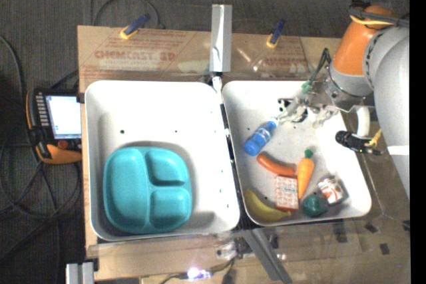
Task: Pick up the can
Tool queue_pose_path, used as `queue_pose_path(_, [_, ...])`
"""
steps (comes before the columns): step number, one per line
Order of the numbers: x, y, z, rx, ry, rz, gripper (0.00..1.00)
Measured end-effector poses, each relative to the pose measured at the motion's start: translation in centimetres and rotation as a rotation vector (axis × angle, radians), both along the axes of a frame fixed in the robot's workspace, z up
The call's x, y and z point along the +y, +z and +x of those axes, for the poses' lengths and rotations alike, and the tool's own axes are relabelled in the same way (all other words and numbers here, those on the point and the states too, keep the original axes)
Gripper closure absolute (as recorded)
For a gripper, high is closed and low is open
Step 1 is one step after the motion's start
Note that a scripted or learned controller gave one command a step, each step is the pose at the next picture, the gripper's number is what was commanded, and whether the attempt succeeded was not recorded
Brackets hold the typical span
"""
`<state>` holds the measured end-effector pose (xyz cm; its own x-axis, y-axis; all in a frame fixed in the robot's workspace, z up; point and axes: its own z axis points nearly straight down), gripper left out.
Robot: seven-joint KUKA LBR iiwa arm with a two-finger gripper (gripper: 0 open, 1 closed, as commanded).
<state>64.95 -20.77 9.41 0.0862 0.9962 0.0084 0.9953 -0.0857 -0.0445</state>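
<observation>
The can [332, 189] lies in the right bin [234, 143] close to its front right corner, tipped on its side with a red-and-white label and a pale metal end showing toward the bin's right wall. It is crowded: the green object [315, 205] sits just beside it toward the front edge, and the carrot [305, 173] stands upright just to its left, with the small box [287, 193] and the sausage [276, 165] beyond that. The banana [264, 207] curves along the front edge and the blue bottle [259, 138] lies nearer the middle of the bin. The gripper [307, 111] hangs over the back half of the same bin, near its right wall and well apart from the can; its thin fingers appear spread and nothing sits between them. As a judgement, the can should be stiff and fairly light, with smooth curved walls that can slip or roll away if pinched off-centre — so the best hold is across the cylinder's middle, fingers on the label sides, not on the ends. The close neighbours leave little room for a finger on the carrot side. The left bin [93, 143] holds a teal divided tray [148, 189].
</observation>
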Motion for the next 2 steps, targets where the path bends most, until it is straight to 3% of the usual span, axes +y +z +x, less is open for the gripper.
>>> queue_pose_path(1, [-0.13,-0.09,0.82,0.028,-0.039,0.007,0.0])
queue_pose_path(2, [-0.43,0.03,1.01,0.027,-0.039,0.014,0.0])
